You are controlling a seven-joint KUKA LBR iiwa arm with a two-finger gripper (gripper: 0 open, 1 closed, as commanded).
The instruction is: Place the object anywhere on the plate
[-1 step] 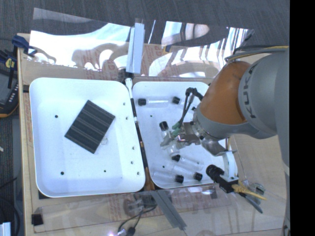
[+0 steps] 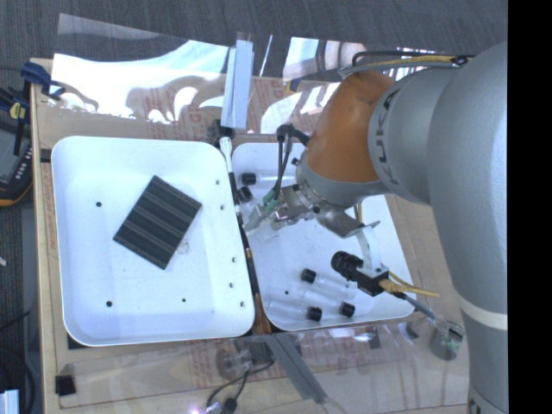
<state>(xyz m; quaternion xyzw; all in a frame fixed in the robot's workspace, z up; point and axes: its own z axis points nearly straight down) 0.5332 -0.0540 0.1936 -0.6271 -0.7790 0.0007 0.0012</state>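
Note:
A dark ribbed rectangular plate (image 2: 158,222) lies tilted in the middle of the left white bin (image 2: 78,309), with nothing on it. Several small clear tubes with black caps lie in the right bin (image 2: 392,310): one (image 2: 308,276) near its middle, two (image 2: 313,314) (image 2: 346,309) near its front edge, and one (image 2: 248,178) at its far left. My gripper (image 2: 263,211) hangs low over the left side of the right bin, close to the wall between the bins. The wrist hides much of that bin's far half. What lies at the gripper's tip is too small to make out.
The big grey arm with its orange band (image 2: 345,132) covers the right bin's back and right side. A metal bar (image 2: 237,84) stands behind the bins. Dark equipment (image 2: 13,158) sits off the bench's left edge. Open white floor surrounds the plate in the left bin.

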